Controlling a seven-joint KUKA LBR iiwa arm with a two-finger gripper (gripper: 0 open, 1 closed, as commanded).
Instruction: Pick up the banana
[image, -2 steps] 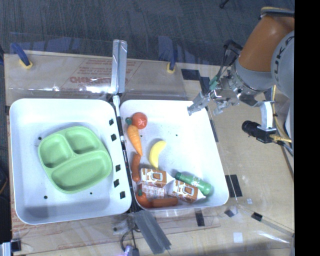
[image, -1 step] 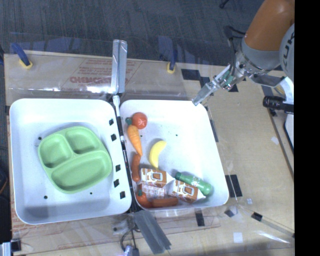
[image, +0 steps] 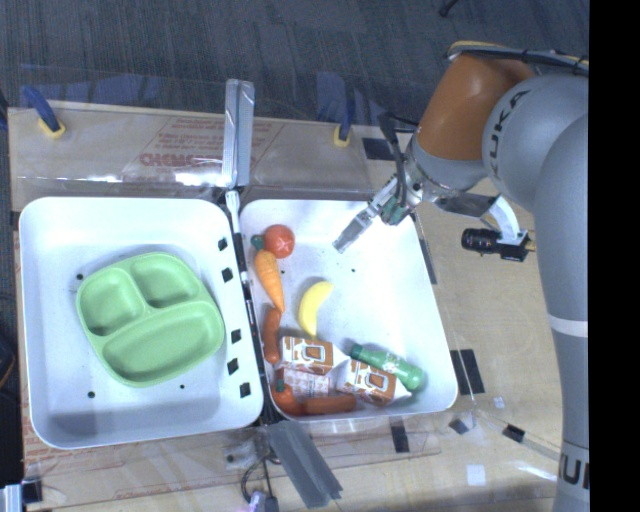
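Here the curved yellow banana lies apart, below-left of the grey two-finger claw; its grip state is unclear.

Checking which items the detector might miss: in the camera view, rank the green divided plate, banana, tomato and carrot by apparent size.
1. green divided plate, by far the largest
2. carrot and banana: too alike to rank
3. tomato, smallest
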